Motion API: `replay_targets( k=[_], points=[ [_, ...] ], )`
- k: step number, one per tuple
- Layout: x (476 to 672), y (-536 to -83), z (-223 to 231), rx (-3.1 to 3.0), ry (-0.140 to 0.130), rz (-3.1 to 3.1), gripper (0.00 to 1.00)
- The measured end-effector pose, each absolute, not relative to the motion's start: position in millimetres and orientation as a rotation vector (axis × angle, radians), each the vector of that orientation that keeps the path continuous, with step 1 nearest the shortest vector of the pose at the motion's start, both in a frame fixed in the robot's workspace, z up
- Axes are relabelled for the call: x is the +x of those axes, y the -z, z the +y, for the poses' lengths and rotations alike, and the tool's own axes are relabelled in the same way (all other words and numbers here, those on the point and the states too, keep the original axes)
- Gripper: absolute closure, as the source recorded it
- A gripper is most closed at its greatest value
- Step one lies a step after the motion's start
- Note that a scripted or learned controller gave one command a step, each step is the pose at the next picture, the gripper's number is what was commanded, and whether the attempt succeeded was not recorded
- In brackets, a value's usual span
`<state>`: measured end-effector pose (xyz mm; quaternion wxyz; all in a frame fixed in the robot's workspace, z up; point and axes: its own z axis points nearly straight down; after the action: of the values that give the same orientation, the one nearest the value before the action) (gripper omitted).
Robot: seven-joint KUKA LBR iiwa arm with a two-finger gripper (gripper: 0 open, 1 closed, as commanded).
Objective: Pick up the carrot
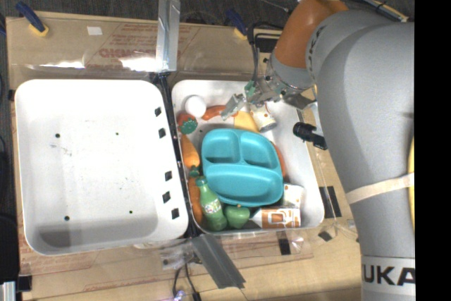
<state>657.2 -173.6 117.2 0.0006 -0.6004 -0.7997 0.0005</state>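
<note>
A: Over the right bin [308,151], near its far wall, the hand [250,96] hangs low. Which step is this?

B: The approach, I'd judge. The carrot [189,153] lies along the bin's left wall, between that wall and the tray [242,166], well apart from the hand.

A: Does the hand hold anything?

B: I cannot tell how far open it is; its metal parts blur against the clutter beneath. I see nothing clearly between its tips.

A: What does the next move call for?

B: Probably a shift toward the left wall, then a descent into a narrow slot. The carrot is slim, tapered and orange, likely smooth plastic, and the tray's rim crowds it.

A: What else is near?

B: A green bottle [210,204] with a pale label and a green pepper [238,215] sit at the near end, beside a small printed carton [280,216]. A white ball [195,106] rests in the far left corner. The tray is glossy teal with 3 compartments.

A: And the left bin [84,166]?

B: Shallow white plastic, with a few dark specks.
</note>
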Motion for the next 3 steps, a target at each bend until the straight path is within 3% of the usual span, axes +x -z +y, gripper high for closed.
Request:
replay_targets(
  k=[1,2,3],
  points=[
    [653.7,-93.7,-179.5,-1.97,0.002,-2.445,0.0],
    [654.6,-104.1,-178.1,-1.959,0.0,-2.453,1.0],
    [656.6,-106.4,-116.6,-2.142,-0.003,-2.291,1.0]
  ],
)
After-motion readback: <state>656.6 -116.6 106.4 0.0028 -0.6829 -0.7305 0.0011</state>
